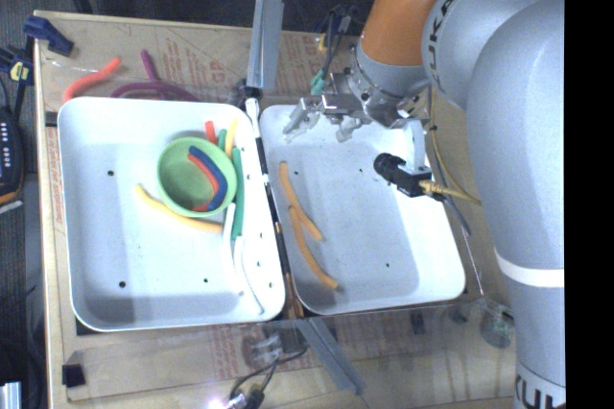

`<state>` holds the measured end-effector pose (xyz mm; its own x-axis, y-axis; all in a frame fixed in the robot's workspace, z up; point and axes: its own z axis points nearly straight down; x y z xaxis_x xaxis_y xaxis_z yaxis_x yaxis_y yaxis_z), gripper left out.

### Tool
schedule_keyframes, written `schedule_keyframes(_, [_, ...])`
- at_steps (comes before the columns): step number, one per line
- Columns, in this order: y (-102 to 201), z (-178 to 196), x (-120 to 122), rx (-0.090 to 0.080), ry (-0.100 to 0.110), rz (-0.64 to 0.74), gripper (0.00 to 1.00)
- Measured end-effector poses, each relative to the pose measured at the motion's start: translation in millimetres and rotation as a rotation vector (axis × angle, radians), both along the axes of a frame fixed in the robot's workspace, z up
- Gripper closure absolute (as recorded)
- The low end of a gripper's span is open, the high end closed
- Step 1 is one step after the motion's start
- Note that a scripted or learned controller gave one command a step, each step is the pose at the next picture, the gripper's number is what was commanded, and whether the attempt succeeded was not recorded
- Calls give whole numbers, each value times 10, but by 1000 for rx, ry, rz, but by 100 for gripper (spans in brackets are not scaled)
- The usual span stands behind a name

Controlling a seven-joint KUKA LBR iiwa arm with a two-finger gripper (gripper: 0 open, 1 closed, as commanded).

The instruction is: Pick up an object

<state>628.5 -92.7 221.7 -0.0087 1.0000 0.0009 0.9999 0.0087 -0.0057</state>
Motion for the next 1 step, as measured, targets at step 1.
schedule_keyframes(1, [-145,-1233,-423,-16,-7,-2,0])
